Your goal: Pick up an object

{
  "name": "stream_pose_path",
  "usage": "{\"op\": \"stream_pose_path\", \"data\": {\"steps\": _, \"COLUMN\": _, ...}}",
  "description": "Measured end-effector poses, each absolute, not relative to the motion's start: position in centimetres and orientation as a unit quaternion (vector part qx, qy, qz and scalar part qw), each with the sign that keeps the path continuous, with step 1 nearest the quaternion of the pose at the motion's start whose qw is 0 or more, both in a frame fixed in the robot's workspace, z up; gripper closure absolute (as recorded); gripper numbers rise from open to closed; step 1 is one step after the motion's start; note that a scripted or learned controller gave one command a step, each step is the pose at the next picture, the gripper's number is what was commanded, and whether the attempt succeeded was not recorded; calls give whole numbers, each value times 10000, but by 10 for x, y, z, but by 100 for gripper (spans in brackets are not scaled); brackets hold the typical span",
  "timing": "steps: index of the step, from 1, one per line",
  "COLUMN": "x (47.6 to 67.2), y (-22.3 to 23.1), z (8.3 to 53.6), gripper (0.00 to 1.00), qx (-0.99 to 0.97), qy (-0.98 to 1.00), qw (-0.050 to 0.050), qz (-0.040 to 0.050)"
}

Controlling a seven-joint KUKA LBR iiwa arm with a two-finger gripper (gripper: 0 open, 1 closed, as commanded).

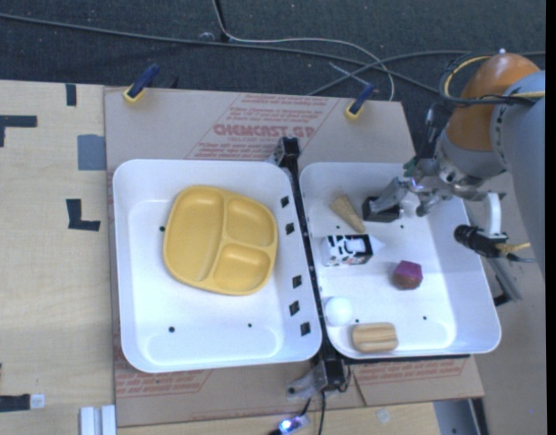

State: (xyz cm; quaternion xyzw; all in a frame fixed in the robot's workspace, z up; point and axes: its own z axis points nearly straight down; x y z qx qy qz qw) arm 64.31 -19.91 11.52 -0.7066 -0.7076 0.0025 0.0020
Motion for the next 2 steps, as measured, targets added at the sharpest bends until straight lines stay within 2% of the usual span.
{"op": "stream_pose_path", "data": {"steps": 1, "x": 644, "y": -198, "z": 84, "gripper": 0, "qx": -7058, "qy": -7084, "qw": -22, "qz": 0}}
{"op": "stream_pose_path", "data": {"steps": 2, "x": 644, "y": -198, "z": 97, "gripper": 100, "qx": -7058, "qy": -7084, "qw": -14, "qz": 6}}
